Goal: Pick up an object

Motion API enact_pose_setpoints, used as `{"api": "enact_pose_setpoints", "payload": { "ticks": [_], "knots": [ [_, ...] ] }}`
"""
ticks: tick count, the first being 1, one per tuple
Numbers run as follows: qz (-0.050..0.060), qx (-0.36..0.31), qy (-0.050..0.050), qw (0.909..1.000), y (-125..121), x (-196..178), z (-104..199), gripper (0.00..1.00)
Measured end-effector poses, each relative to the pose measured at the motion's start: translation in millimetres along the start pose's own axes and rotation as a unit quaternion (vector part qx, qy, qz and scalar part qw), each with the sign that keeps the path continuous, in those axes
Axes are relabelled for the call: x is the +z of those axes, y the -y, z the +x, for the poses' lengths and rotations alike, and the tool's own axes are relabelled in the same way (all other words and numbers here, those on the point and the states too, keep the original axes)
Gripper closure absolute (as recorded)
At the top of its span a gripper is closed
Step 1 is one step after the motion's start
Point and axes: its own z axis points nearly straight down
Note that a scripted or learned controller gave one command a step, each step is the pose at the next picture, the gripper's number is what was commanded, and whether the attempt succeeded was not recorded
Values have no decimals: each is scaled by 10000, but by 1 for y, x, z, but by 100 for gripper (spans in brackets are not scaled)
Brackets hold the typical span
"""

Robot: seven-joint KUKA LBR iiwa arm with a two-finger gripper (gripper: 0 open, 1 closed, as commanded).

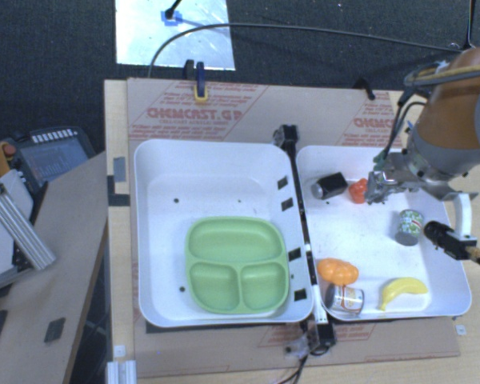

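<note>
My gripper (377, 190) hangs low over the back of the right bin (456, 298), coming down from the grey and orange arm at the right edge. A small red-orange object (357, 190) lies just to its left, touching or nearly touching it. A black cylinder (330, 185) lies further left. A small can with a green label (410, 226) stands just right of and in front of the gripper. Near the front of the bin lie an orange fruit-like piece (338, 271), a silver can on its side (346, 298) and a yellow banana (402, 290).
The left bin (156, 214) holds a green divided plate (236, 264). A black divider with clips (298, 214) runs between the bins. A handheld control pendant (52, 154) and metal rails (16, 222) lie on the side table at left.
</note>
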Motion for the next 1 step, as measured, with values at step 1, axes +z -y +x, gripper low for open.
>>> {"api": "enact_pose_setpoints", "payload": {
  "ticks": [1],
  "knots": [
    [30,1,-8,10000,-1,-9,0,100]
  ]
}}
